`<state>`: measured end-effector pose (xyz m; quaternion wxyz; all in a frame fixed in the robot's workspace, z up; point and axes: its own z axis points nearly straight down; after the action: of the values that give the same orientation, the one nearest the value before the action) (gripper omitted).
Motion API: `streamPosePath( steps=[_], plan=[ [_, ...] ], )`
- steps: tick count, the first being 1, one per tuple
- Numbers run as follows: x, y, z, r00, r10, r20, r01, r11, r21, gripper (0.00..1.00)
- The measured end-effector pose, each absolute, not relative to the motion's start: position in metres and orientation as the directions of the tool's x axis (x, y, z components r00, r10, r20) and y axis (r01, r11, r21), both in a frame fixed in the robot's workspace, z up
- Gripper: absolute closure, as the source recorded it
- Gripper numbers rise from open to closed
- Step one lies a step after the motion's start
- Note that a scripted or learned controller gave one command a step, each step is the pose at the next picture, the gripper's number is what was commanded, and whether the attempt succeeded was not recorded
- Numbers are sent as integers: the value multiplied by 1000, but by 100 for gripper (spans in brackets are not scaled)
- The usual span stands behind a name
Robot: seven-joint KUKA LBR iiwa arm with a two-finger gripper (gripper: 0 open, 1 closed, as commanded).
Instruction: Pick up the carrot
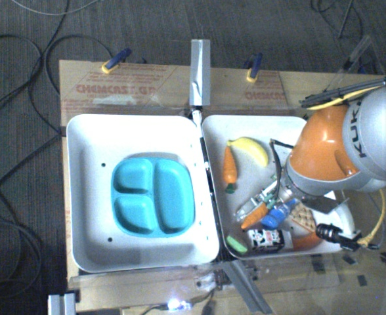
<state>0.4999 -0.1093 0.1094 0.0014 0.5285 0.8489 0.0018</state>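
Note:
An orange carrot [229, 166] with a green stem end lies near the left wall of the right bin [214, 176], pointing toward the bench's front. My gripper [264, 203] hangs low over the bin's middle, to the right of and below the carrot, amid a cluster of small items. A second, smaller orange piece [253, 218] lies right under the gripper's tip. The arm's orange band [318, 151] and grey wrist cover the bin's right part.
A yellow banana [249, 151] lies just right of the carrot. Near the front wall lie a green piece [236, 244], a black-and-white carton [269, 239], a blue item [282, 210] and a waffle [302, 216]. The left bin [88, 176] holds a blue divided plate [155, 195].

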Motion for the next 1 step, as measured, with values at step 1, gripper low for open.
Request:
streamPosePath(
  steps=[1],
  plan=[
    [502,-108,116,-441,897,2,897,441,6,100]
  ],
)
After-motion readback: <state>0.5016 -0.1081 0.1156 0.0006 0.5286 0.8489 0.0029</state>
